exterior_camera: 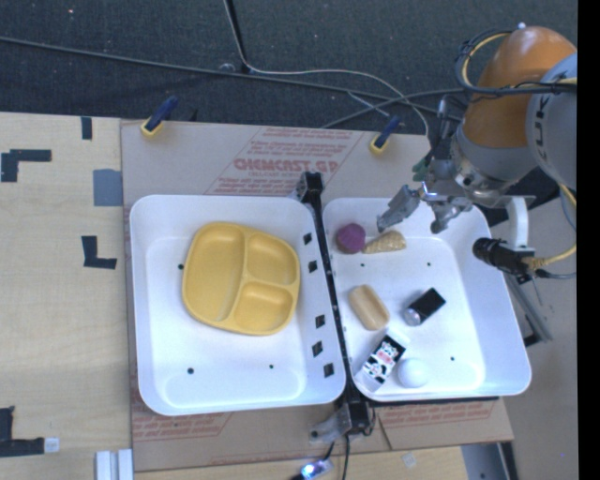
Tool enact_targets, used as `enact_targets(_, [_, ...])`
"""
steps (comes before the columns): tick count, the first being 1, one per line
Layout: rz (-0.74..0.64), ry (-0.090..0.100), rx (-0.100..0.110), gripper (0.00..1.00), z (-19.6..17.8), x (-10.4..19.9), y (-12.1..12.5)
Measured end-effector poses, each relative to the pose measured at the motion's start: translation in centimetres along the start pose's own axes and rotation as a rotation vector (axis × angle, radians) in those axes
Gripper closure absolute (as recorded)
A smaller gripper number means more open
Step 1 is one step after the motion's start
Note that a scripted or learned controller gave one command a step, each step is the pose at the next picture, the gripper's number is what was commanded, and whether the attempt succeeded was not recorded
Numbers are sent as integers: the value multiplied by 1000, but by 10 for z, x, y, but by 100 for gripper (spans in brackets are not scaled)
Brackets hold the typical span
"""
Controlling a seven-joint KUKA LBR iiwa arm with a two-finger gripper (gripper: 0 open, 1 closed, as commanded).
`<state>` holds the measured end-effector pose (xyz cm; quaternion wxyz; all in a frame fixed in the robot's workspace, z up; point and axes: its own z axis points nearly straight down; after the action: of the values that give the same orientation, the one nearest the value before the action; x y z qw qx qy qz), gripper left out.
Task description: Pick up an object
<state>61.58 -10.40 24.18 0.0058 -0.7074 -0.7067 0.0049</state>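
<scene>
Two white bins are sitting side by side, the left bin (150,309) holding a yellow divided plate (241,277), the right bin (487,319) holding a purple ball (351,237), a cone-shaped piece (385,243), a bread roll (368,307), and a black block (427,305), while the gripper (418,212) is hovering spread wide and empty above the cone-shaped piece.

A pale wooden table (56,309) carries a brown cardboard sheet (272,159) clamped at its far edge, with dark carpet (112,28) and black cables (309,80) beyond.
</scene>
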Motion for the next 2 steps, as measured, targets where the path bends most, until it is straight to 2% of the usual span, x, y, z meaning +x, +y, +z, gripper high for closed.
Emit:
enact_targets(1, [-3,-1,-13,0,-8,0,2])
enact_targets(2, [-2,-2,-8,0,49,2,-8])
